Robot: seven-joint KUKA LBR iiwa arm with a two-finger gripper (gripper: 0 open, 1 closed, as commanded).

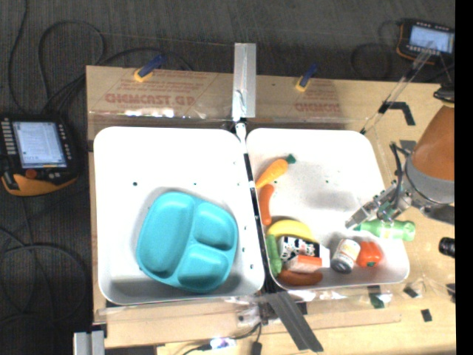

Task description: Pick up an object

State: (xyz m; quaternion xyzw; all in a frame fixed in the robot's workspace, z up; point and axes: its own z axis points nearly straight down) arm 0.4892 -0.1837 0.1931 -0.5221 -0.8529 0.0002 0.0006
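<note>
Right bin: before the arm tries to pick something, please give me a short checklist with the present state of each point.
1. Objects to pick lie in the right bin: ok; carrot, banana, can.
2. Pincer is over the right bin: ok, near its right side.
3. Pincer carries nothing: cannot tell.
4. Free target near the pincer: ok; the green bottle lies beside it.
5. Front-corner pile is separable: not ok; banana, can and neighbours touch.
6. Blue tray is out of the way: ok, in the left bin.

The right bin (318,143) has bare floor at its back; toys (295,250) crowd its front; a blue tray (188,242) fills the left bin (126,154).
</note>
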